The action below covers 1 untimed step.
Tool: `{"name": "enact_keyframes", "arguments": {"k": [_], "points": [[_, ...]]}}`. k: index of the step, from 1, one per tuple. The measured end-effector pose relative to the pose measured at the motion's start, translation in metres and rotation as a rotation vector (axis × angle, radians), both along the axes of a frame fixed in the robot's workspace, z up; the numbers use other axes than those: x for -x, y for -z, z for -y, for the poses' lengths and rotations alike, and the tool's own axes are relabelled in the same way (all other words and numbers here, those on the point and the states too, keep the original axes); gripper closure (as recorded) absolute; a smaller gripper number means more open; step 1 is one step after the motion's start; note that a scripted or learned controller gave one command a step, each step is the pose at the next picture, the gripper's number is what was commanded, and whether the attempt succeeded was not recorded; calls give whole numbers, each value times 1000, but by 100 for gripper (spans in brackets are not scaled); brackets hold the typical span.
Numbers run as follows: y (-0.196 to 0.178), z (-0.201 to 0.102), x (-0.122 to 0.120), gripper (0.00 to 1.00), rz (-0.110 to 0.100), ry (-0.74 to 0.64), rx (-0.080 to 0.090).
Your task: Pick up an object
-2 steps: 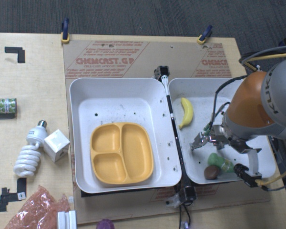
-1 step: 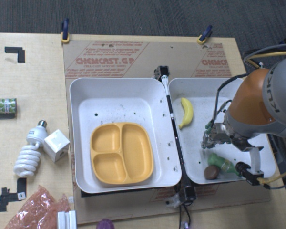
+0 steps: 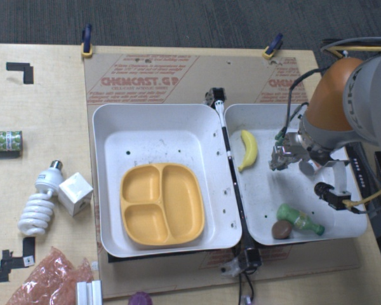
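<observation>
In the right bin (image 3: 260, 230), fingers (image 3: 280, 156) (gap unreadable, grip uncertain) just beside the banana (image 3: 247, 149).

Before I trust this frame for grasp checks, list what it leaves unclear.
1. Gripper, camera view: small and dark, cluttered with cables; its state is unreadable.
2. Brown object beside the green bottle: too small to identify.
3. Purple item: cut off by the bottom edge.
4. Green can label: too small to read.

Red "CHEMCAST" lettering, repeated, on the brown sheet (image 3: 152, 75) under the bins.
</observation>
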<state>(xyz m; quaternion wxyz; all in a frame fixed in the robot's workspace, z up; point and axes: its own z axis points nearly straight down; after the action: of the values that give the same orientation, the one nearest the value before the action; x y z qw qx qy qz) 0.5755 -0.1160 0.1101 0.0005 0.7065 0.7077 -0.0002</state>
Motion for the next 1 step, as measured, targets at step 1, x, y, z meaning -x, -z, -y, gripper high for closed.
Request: {"name": "enact_keyframes", "arguments": {"k": [1], "points": [[0,0,0,0,0,0,0]]}}
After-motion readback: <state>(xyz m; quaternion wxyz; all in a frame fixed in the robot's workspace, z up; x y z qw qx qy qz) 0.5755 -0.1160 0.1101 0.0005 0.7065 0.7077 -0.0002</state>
